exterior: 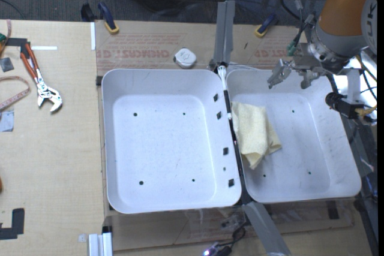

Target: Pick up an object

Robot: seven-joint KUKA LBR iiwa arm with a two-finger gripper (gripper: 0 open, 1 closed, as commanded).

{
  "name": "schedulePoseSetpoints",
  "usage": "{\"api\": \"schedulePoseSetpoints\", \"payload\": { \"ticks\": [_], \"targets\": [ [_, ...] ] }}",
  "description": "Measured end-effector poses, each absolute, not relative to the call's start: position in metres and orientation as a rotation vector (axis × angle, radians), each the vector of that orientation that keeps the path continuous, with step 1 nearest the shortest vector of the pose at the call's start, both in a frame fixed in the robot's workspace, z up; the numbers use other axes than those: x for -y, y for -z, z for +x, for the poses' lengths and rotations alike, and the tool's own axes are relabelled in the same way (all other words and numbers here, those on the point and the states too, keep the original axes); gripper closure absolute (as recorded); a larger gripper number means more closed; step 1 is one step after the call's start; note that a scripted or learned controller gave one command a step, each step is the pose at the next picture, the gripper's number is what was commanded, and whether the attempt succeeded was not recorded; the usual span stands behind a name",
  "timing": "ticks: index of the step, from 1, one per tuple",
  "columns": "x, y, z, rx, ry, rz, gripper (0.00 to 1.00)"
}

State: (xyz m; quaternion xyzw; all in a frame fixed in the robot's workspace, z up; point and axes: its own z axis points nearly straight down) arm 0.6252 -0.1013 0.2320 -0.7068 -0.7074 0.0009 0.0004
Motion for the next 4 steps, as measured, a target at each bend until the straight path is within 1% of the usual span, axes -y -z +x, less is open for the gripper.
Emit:
{"api": "schedulePoseSetpoints", "payload": {
  "ticks": [1, 2, 3, 4],
  "targets": [
    [0.093, -0.176, 0.582, 2.215, -0.004, -2.225, 0.0],
    [0.105, -0.094, 0.583, 2.24, 0.003, -2.207, 0.0],
    [0.106, -0.103, 0.583, 2.235, 0.004, -2.213, 1.0],
    [0.106, -0.103, 0.583, 2.236, 0.004, -2.212, 0.0]
  ]
}}
